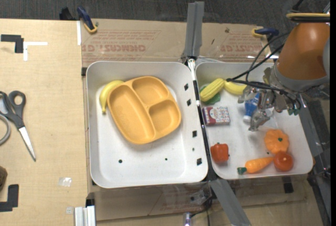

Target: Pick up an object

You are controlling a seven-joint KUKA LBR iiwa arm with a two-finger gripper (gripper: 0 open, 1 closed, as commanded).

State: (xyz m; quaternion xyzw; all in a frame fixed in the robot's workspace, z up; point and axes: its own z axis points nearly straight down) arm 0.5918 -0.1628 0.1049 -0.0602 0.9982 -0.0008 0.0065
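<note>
White plastic, shallow and rectangular, the left bin (105, 167) holds a yellow three-compartment plastic plate (144, 109) with a yellow toy banana (107, 93) tucked against its ten o'clock edge. Its twin, the right white bin (231, 170), carries the pickable stock. At twelve o'clock lie a yellow-green toy corn cob (211, 89) and a second yellow piece (234, 87); at nine o'clock, a small printed card box (217, 115); at seven o'clock, a red toy pepper (220, 152); at five to six o'clock, an orange toy carrot (257, 165), a red toy tomato (283, 161) and an orange toy pumpkin (276, 141).

Grey with an orange band, the arm (304, 51) enters from three o'clock and hangs the two-finger gripper (258, 117) low near this bin's centre. A blue object (250, 105) sits against the fingers; whether they clamp it cannot be told. Judged intent: a grasp in the open middle, clear of the walls.

Grey-handled scissors (18, 114) rest on the bench, well apart.
</note>
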